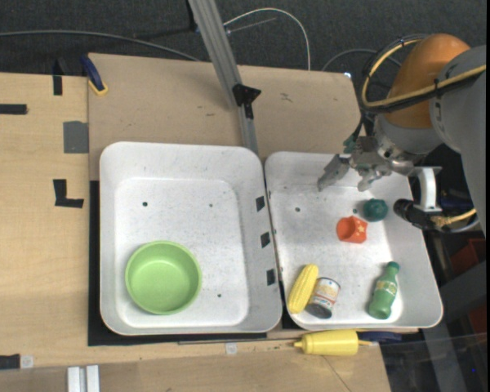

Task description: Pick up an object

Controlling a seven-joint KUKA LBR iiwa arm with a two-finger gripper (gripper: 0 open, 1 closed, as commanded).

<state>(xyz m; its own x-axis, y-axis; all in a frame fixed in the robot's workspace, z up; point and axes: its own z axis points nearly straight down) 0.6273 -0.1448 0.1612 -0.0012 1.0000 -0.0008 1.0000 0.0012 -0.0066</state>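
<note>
Starting on the left, the left bin (114,219) just has a green bowl (162,277) sitting in its near-left corner. Moving over, the right bin (298,174) has all the small stuff: a yellow corn cob (303,288) touching a little can (324,296) at the near edge, a green bottle (383,291) further right, an orange piece (352,229) mid-bin, and a dark teal blob (376,209) just behind it. A yellow mustard bottle (330,343) is lying on the table, outside the bin's front rim.

The hand (348,175) hangs over the far end of the right bin, fingers spread with nothing between them. So I'd say the pick hasn't started paying off yet: nothing lifted, everything lying in place. The teal blob and orange piece are nearest, so choosing, descending, closing and lifting are all left.
</note>
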